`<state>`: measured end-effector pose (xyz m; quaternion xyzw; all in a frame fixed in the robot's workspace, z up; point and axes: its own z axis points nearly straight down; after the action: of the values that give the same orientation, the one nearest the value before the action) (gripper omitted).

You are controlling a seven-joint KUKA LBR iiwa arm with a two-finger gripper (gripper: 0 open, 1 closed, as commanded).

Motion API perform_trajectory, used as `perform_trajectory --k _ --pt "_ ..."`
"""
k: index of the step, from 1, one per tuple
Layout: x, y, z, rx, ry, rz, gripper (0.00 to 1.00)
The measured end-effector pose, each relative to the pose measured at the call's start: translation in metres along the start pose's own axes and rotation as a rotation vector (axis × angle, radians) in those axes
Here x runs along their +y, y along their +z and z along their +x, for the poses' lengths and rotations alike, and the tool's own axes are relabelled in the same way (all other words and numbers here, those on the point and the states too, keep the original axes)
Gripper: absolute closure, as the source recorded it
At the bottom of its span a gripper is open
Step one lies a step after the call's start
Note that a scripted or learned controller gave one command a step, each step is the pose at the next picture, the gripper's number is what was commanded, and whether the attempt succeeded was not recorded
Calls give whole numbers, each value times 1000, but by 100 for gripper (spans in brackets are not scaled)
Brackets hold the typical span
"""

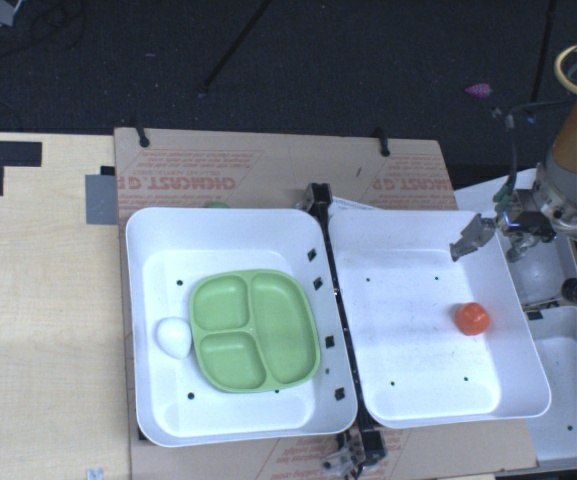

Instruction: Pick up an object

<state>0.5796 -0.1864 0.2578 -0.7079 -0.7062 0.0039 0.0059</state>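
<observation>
Risk of rolling: small orange ball [473, 318] near right bin's [418, 408] right wall, resting loose. Beyond, gripper [488, 230] over far-right rim, grasping nothing; finger spread unreadable. Could nudge ball away, or clip rim descending.

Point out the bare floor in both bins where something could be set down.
The right bin has most room: its whole floor left of the orange ball, up to the divider. The left bin is crowded: the green tray and the white egg leave a strip along the far wall. The gripper hangs over the right bin's far right corner.
</observation>
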Motion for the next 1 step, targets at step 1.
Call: perform_trajectory --k 1 --pt "2 -7 0 -2 -2 -11 0"
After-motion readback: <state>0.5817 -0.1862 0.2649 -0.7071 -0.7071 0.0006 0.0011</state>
